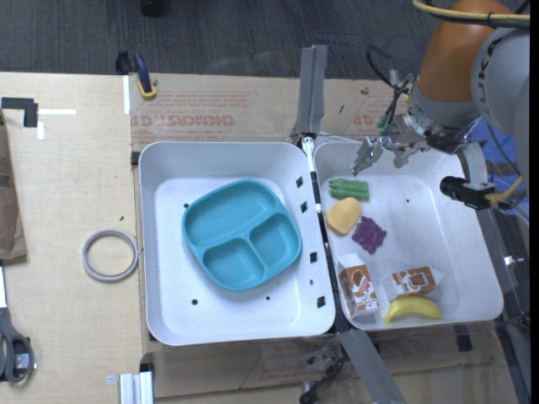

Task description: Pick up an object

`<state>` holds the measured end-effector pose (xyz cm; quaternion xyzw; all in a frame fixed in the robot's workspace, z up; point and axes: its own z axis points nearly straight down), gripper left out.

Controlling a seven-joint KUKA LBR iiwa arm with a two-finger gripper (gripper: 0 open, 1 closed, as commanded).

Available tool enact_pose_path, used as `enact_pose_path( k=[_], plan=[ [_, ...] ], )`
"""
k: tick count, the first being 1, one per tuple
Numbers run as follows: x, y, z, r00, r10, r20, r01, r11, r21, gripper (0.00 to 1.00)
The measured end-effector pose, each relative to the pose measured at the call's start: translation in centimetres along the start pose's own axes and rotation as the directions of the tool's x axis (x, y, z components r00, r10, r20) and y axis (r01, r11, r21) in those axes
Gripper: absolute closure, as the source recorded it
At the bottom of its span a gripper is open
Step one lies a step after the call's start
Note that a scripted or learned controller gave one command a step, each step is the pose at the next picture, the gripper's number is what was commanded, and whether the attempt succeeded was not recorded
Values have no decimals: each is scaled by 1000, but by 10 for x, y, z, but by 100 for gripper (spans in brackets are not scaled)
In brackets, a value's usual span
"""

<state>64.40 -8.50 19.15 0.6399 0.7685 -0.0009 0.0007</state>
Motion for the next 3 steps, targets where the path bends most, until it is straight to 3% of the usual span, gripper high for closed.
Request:
enact_pose_path(
  k=[1, 2, 3],
  plan=[
    [-5, -54, 91, 997, -72, -3, 72, 997, 2, 0],
    [2, -89, 101, 981, -194, -3, 194, 981, 1, 0],
    [21, -119, 0, 988, -157, -1, 157, 988, -1, 0]
  ],
)
